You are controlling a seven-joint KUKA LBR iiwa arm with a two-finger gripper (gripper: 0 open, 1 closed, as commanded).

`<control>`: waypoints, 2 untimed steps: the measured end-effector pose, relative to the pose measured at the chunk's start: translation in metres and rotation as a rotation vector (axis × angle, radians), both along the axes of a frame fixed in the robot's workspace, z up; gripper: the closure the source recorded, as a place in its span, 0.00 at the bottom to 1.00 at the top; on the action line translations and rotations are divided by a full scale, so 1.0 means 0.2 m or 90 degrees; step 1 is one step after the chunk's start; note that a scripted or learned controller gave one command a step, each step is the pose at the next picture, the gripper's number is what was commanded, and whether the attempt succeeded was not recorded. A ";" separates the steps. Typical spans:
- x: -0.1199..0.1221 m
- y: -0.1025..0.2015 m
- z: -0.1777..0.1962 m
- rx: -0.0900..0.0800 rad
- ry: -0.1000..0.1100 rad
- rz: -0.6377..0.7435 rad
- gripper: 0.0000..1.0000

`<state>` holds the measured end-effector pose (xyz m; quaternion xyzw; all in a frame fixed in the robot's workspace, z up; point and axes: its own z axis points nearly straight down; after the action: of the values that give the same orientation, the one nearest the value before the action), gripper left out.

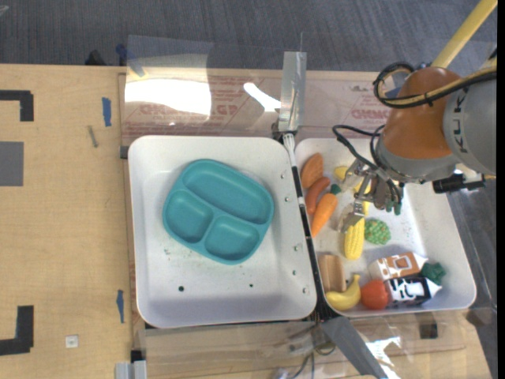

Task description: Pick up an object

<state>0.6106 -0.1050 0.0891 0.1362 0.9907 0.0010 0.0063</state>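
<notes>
Camera view from above takes in both white bins side by side. In the left bin (pixel 150 290) lies a teal divided plate (pixel 219 210), well apart from the arm. The right bin (pixel 461 267) holds a scatter of toy food: two carrots (pixel 319 192) against its left wall, a corn cob (pixel 354 238) near the middle, a green leafy piece (pixel 378 231) just beside the cob, a carton (pixel 401 277) lower down, a tomato (pixel 376 294), a banana (pixel 345 296) and a piece of bread (pixel 332 271) along the near edge.

The gripper (pixel 369 194) hangs over the upper middle of the right bin, its tip just above the corn cob and the green leafy piece. Its metal parts blur together here, so I cannot tell how the fingers stand, and nothing can be made out between them.

By my reading, the step in hand is the approach: the arm is poised over the pile, with the grasp not yet made. The corn cob seems the likeliest target. The next move calls for a straight descent centred on one item, clear of its neighbour, then a close and a lift.
</notes>
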 end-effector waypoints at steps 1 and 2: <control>-0.30 0.06 0.00 0.000 -0.001 -0.081 0.00; -0.28 0.05 0.05 -0.002 -0.010 -0.080 1.00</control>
<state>0.5553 -0.0942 0.0996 0.1983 0.9800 0.0003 0.0139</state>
